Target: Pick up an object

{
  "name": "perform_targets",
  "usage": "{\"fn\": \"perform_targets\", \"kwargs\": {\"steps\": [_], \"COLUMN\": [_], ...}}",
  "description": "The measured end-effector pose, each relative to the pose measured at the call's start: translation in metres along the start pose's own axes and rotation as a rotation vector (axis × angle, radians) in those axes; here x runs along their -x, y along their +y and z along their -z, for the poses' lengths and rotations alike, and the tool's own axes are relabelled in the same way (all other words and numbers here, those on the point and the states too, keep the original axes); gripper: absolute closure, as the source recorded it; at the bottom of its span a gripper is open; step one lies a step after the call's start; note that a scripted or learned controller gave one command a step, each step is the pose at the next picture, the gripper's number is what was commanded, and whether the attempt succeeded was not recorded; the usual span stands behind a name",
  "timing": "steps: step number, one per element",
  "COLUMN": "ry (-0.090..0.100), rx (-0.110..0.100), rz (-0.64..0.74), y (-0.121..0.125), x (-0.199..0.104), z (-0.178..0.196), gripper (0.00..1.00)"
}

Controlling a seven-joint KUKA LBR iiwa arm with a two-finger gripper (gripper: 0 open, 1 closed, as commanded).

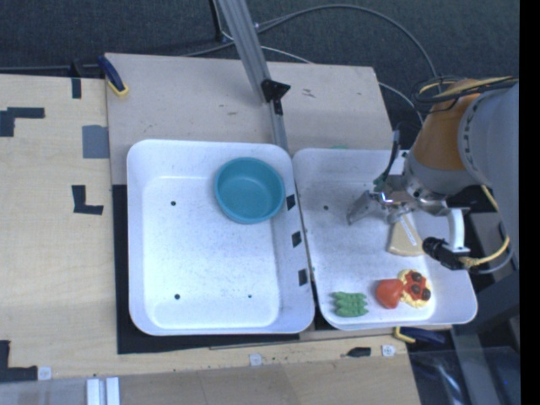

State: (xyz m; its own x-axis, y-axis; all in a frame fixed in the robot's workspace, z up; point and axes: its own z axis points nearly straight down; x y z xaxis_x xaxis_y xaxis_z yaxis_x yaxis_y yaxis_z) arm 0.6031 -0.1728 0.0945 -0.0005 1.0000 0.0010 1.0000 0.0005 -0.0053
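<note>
In the camera view, the two-finger gripper (377, 213) hangs over the middle of the right shallow white plastic bin (333, 184), its fingers spread apart with nothing between them. The candidate objects lie toward the near right corner of that bin: a tan wedge-shaped piece (403, 239) just right of the gripper and slightly nearer, a red rounded toy (389, 294) touching a yellow piece with dark spots (416, 288), and a green lumpy toy (349, 304) left of them. The tan wedge is closest; its long axis runs roughly near to far. A round blue bowl (249, 190) sits in the left white bin (152, 226), well apart to the left. Judged from this layout, the shortest move is right and nearer.
</note>
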Motion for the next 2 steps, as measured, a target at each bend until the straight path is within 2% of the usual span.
{"fn": "perform_targets", "kwargs": {"steps": [1,2], "ry": [-0.001,-0.002], "rx": [0.005,0.009], "rz": [0.001,0.001], "y": [0.001,-0.001], "x": [0.0,-0.008], "z": [0.013,0.06], "gripper": [1.0,1.0]}}
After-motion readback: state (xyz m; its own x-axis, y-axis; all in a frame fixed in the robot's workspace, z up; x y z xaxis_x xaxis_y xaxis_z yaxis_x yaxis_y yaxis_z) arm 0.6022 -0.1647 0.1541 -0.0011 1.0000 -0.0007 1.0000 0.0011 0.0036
